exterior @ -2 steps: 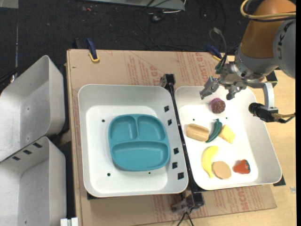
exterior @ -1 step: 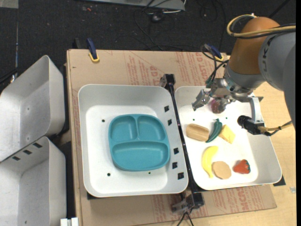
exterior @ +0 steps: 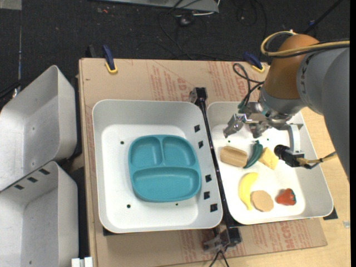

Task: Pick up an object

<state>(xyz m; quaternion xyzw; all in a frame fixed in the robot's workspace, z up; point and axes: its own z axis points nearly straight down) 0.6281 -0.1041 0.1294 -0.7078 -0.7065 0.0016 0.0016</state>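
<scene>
In the right bin [exterior: 317, 204] lie several toy foods. A tan bread loaf [exterior: 233, 156], a green pepper [exterior: 255, 154] and a yellow cheese wedge [exterior: 270, 159] sit in the middle. A yellow banana [exterior: 247, 189], a round brown biscuit [exterior: 262, 201] and a red strawberry [exterior: 286, 197] lie nearer the front. My gripper [exterior: 245, 129] hangs over the bin's back half, just behind the loaf and the pepper. It is open, fingers spread, with nothing between them.
The left bin [exterior: 111, 149] holds a teal divided plate [exterior: 164, 168]. A black rail with clips [exterior: 207, 149] runs between the bins. The grey arm [exterior: 328, 88] with its orange band covers the right bin's back right corner. Two white tubs [exterior: 33, 149] stand off the bench's left side.
</scene>
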